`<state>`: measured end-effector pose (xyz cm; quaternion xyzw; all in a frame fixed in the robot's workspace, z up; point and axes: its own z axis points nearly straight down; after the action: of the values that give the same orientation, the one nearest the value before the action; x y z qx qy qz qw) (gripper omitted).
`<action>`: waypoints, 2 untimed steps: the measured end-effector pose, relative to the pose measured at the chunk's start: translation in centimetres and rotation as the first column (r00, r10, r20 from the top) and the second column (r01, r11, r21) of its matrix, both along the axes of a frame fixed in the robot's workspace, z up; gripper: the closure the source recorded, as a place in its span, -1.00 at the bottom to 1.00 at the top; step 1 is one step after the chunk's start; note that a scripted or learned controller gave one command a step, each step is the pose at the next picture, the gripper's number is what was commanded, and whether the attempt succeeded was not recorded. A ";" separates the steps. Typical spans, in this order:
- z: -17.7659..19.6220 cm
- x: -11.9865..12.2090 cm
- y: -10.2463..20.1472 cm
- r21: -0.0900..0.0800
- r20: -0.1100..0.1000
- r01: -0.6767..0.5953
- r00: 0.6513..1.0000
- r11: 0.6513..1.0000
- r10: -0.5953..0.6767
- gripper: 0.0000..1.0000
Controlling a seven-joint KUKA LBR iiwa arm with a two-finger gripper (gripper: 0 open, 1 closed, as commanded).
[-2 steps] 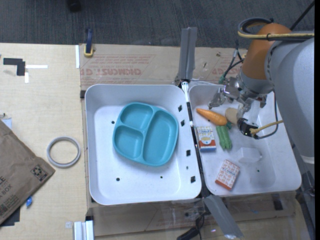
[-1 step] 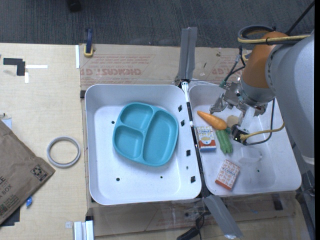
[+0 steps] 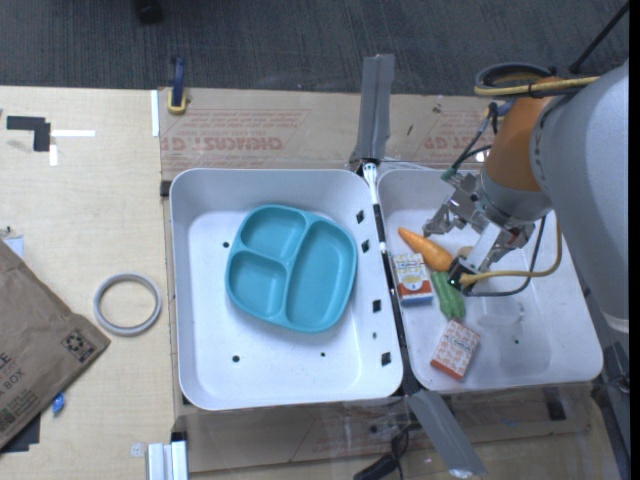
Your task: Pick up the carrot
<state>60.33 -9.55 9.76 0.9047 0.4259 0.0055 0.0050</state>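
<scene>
The carrot (image 3: pixel 426 249), orange with a green leafy top (image 3: pixel 450 296), lies in the right bin (image 3: pixel 560 358) near its left wall, pointing up-left. My gripper (image 3: pixel 455 242) hangs just over the carrot's thick end, reaching in from the right. Its fingers (image 3: pixel 438 219) are spread, one above the carrot and one below and to its right. The gripper is open, and I see nothing clamped between the fingers. Whether they touch the carrot is unclear.
A small white and red box (image 3: pixel 411 274) lies beside the carrot. An orange packet (image 3: pixel 455 350) sits lower in the right bin. The left bin (image 3: pixel 200 358) holds a teal divided plate (image 3: pixel 292 266). A tape ring (image 3: pixel 127 302) rests on the bench at left.
</scene>
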 end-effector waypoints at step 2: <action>0.4 -0.7 -0.2 -0.002 -0.010 0.144 0.990 0.990 -0.144 1.00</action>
<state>59.68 -9.74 10.16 0.9331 0.3597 0.0003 0.0036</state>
